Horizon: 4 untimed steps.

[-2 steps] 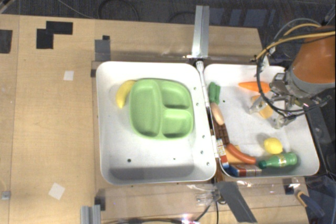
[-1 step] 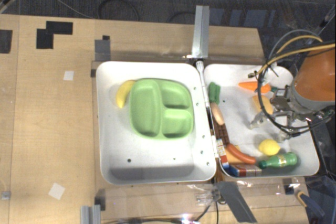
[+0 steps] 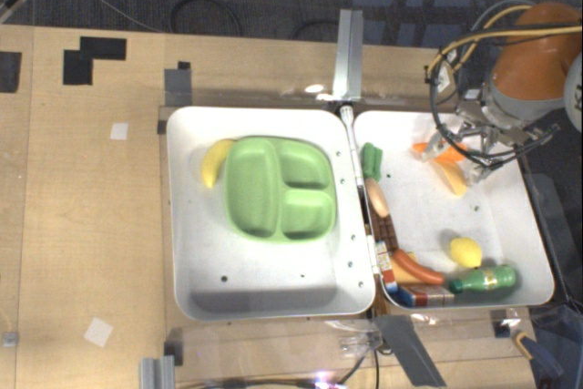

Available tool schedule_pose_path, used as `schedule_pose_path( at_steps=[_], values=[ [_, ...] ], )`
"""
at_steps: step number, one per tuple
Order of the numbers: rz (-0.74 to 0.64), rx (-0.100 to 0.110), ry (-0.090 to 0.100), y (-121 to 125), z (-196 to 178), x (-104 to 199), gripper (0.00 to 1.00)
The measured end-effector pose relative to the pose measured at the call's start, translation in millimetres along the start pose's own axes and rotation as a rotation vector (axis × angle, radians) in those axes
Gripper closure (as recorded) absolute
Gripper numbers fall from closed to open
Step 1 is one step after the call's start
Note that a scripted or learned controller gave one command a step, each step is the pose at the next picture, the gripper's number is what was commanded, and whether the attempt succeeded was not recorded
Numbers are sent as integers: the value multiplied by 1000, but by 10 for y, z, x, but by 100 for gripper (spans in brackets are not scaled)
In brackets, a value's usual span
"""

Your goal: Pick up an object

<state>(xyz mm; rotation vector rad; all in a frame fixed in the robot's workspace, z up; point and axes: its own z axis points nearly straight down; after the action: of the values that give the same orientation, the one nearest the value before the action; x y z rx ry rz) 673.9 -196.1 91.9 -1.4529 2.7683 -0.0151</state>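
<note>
Two white bins [image 3: 182, 223] sit side by side on the surface. The arm's jaws [image 3: 474, 150] hang low over the far corner of the right-hand one, at an orange piece [image 3: 448, 161]; whether they are released or clenched I cannot tell. I judge this the reaching step; next comes a firm close and a straight lift. Below the jaws lie one lemon [image 3: 465, 251], one green bottle [image 3: 483, 280] and one sausage [image 3: 414, 267]. Well off to their side: one green tray [image 3: 278, 187], one banana [image 3: 214, 163].
</note>
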Motion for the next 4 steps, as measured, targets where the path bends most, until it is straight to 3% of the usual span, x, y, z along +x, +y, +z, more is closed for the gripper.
schedule_pose_path(
  at_steps=[1,2,3,4],
  values=[
    [9,-7,3,613,16,286,0],
    [-34,-4,2,1423,-18,515,0],
    [-4,5,-2,1824,-32,258,0],
    [-16,0,-1,1019,-1,106,0]
  ],
)
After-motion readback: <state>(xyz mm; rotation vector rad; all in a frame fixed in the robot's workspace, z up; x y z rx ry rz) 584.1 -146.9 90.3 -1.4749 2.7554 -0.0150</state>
